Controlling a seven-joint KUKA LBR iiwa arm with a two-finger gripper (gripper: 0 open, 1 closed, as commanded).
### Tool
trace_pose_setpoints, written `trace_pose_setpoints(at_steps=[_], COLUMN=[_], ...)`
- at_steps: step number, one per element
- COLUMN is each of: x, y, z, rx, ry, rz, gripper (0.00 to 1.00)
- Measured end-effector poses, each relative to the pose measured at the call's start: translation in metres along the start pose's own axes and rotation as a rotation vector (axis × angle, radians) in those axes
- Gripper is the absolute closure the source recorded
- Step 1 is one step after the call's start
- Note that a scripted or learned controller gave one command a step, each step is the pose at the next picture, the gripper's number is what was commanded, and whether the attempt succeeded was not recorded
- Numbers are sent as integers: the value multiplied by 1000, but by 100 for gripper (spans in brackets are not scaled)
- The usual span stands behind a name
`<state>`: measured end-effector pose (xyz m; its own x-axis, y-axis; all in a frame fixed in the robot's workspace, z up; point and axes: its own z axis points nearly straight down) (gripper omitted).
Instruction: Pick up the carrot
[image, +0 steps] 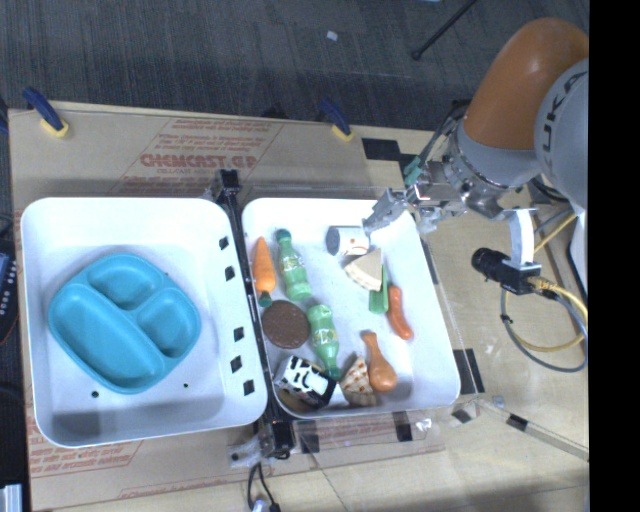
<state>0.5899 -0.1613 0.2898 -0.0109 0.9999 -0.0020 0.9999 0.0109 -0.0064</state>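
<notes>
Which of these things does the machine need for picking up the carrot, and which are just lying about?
For the job:
carrot, by the right bin's left wall
end effector, over the right bin's top right

Just lying about:
blue divided plate in the left bin
two green bottles
brown disc
chicken drumstick
sandwich wedge

One fixed camera looks down aslant on both bins (130, 215)

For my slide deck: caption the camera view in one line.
Gripper poised at the right bin's far edge, apart from the carrot lying along its left wall.
</notes>
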Motion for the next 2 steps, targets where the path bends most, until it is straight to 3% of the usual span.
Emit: trace_pose_setpoints(at_steps=[1,2], x=[11,6], y=[-47,-113], z=[137,163], rx=[13,0], ry=[4,4], rz=[-91,-249], gripper=[0,0])
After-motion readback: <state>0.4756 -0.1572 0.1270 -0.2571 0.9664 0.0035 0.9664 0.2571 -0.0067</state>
